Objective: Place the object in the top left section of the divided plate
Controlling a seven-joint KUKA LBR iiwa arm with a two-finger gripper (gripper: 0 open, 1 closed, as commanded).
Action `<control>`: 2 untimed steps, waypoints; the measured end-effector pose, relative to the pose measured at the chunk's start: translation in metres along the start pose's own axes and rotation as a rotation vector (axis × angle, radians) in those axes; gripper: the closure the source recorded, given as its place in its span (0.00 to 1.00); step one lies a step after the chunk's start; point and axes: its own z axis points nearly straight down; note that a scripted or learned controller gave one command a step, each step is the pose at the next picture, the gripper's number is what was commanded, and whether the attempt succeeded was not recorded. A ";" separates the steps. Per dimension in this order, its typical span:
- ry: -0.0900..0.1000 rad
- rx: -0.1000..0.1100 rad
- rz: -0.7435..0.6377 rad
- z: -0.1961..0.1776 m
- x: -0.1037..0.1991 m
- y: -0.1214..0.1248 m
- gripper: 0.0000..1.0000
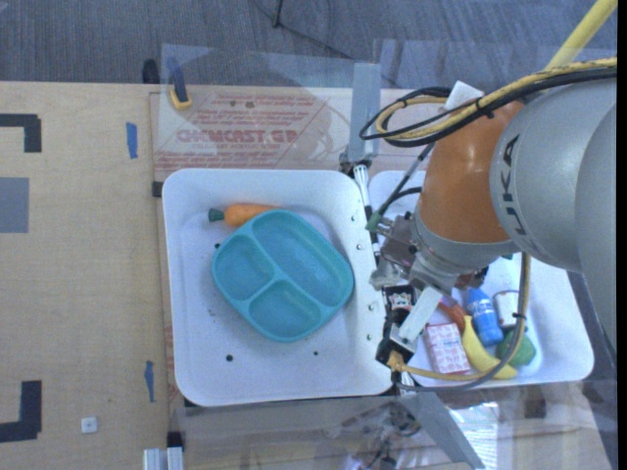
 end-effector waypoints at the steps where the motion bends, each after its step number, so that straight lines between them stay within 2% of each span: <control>1: -0.002 0.001 -0.129 0.001 0.008 -0.002 1.00; 2: 0.024 0.031 -0.207 0.002 0.039 -0.024 1.00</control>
